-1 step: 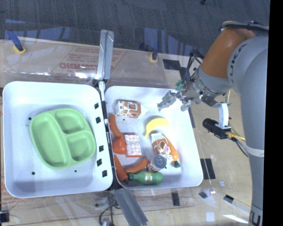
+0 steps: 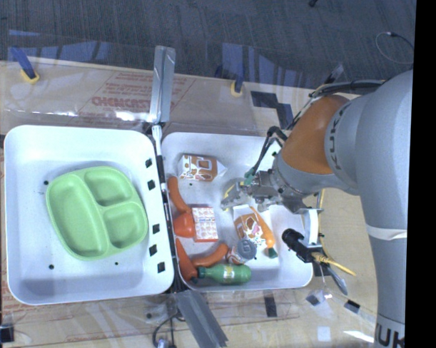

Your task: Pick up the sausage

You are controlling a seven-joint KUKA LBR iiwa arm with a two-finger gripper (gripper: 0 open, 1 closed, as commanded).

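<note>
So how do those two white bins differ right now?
The left bin holds one thing, a green divided plate; the right bin holds a jumble: sausages, snack packets, a green bottle. The gripper hangs over the right bin, and no arm is above the left one. Both are shallow, white and side by side.

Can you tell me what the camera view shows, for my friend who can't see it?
A grey robot arm reaches from the right and hangs its tool over the right white bin, which holds sausages, snack packets and a green bottle. The left white bin holds a green divided plate.
</note>
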